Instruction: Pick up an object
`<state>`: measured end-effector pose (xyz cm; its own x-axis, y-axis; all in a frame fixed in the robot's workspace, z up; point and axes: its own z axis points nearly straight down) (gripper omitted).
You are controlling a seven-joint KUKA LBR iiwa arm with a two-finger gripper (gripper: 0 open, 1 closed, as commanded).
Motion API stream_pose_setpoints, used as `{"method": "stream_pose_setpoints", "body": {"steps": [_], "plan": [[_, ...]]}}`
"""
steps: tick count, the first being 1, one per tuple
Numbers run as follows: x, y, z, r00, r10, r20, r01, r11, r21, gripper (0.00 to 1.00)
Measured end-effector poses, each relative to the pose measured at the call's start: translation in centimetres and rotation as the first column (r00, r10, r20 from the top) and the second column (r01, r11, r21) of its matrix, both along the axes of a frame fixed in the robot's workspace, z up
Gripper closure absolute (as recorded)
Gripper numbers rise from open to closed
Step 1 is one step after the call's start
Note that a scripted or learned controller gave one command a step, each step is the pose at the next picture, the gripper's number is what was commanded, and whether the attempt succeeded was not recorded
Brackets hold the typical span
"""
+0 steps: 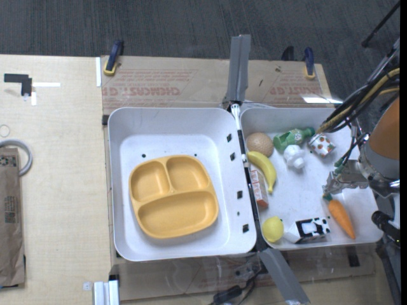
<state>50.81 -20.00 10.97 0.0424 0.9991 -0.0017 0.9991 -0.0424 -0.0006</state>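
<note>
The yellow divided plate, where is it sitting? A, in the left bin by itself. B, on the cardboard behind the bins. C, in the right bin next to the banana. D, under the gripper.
A: the yellow divided plate lies flat in the left bin with nothing else beside it, while the banana, carrot and lemon are in the right bin, where the gripper is.

Glossy yellow plastic plate; matt cardboard
</note>
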Motion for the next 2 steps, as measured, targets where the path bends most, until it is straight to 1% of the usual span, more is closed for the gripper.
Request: {"method": "stream_pose_setpoints", "body": {"steps": [1,2], "plan": [[0.0,0.0,0.0,1.000,0.000,0.000,0.000,1.000,0.000,0.00],[-3.2,0.5,-1.9,0.986,-0.166,-0.003,0.166,0.986,0.002,0.00]]}}
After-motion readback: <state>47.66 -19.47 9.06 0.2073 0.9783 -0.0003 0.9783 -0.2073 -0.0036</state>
